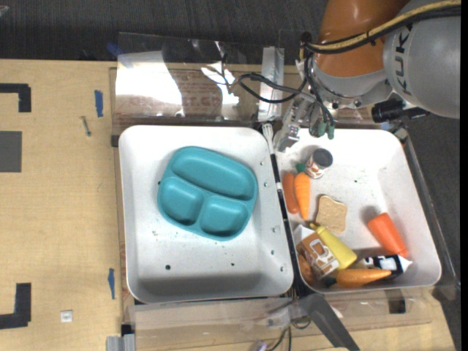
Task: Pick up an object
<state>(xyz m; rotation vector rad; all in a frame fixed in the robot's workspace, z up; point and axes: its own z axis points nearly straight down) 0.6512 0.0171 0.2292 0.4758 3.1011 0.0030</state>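
the gripper (311, 126), state unclear, hangs above a carrot (302, 194) lying lengthwise, pointing away from the camera.

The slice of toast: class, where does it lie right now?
The slice of toast lies in the right bin, near its middle, just right of the upright carrot and above the yellow bottle.

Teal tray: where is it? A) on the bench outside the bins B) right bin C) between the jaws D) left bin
D: the teal tray lies flat in the left bin, apart from the carrots and other items, which sit in the right bin.
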